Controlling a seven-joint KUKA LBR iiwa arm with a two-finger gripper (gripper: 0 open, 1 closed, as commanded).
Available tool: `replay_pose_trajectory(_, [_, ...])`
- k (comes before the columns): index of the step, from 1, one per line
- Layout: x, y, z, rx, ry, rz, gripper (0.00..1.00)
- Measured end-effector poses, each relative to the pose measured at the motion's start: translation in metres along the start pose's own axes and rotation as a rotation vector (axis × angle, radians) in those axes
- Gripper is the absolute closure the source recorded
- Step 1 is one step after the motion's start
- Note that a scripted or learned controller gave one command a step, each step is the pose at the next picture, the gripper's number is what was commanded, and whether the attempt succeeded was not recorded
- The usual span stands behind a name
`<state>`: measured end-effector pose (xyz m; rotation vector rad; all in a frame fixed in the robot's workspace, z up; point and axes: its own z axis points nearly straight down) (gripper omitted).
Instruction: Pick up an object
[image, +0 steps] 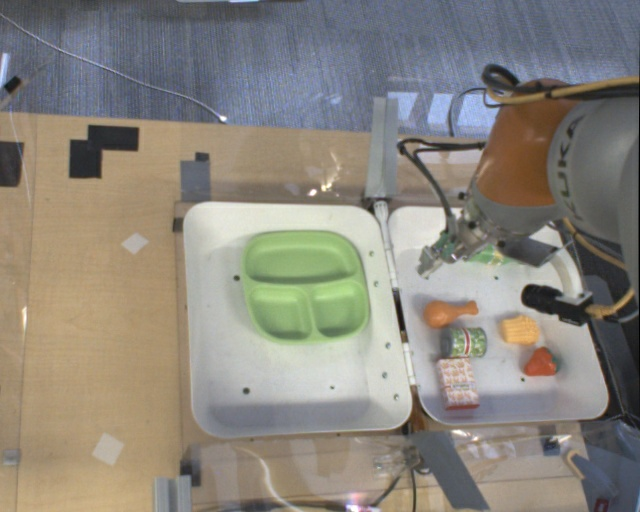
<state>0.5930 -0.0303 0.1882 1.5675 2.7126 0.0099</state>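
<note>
You can't tell the pincer's (445, 250) state; nothing looks lifted, so the toy drumstick (450, 314) below awaits picking.

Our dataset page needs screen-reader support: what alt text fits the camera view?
A grey and orange arm's end effector hangs over the right bin, above a drumstick, can, carton, corn and strawberry. A green tray sits in the left bin.

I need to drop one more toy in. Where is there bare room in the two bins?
Left bin: a bare band around the green tray, widest along the near edge. Right bin: crowded; drumstick, can, box, corn and strawberry cluster under the gripper.
</note>
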Motion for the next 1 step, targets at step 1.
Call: replay_pose_trajectory(1, [0.0133,-0.0296,0.0023,0.005,0.002,-0.412,1.00])
